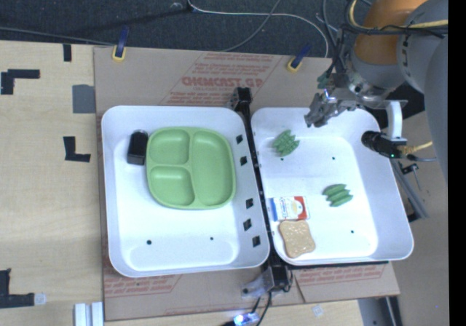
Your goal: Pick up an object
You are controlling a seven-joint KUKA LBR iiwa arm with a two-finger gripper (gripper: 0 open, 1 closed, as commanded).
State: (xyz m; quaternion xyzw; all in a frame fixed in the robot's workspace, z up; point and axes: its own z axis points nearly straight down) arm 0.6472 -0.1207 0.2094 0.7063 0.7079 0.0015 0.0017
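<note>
The right bin (364, 172) holds a green leafy toy (286, 143) near its back left, a green pea pod (337, 194) toward the middle right, a small white and red carton (289, 208) and a slice of toast (297, 238) at the front. My gripper (319, 115) hangs over the bin's back edge, to the right of the leafy toy and above it. Nothing shows between its fingers.
The left bin (124, 237) carries a green divided plate (191, 167) and a small black block (137, 148) at the plate's left. A black divider with clips (247, 164) runs between the bins. Cables (291, 4) trail behind the bench.
</note>
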